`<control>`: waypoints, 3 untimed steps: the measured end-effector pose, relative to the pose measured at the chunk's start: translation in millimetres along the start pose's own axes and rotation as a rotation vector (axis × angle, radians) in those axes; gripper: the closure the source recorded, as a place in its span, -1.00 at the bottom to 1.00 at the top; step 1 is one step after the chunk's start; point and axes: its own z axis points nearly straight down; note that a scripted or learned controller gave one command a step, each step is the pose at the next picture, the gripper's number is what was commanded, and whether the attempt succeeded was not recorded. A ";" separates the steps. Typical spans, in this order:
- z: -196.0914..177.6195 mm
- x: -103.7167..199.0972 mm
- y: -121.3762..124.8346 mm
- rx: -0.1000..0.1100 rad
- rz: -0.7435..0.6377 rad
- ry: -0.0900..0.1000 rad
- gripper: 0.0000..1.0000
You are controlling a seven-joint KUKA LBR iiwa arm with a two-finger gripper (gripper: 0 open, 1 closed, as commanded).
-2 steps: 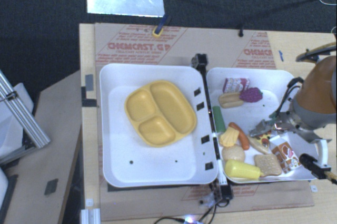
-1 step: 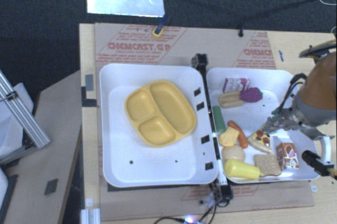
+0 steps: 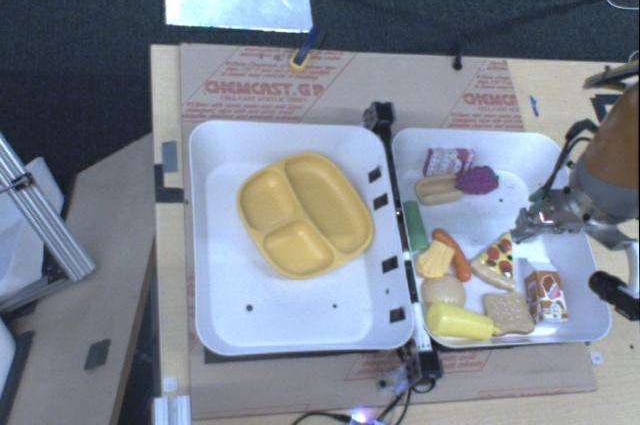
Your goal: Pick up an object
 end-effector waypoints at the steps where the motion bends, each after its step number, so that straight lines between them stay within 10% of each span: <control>1: -64.3 0.2 3.5 -0.003 0.000 -0.001 1.00; 3: -76.5 49.7 24.3 0.002 -0.004 0.003 1.00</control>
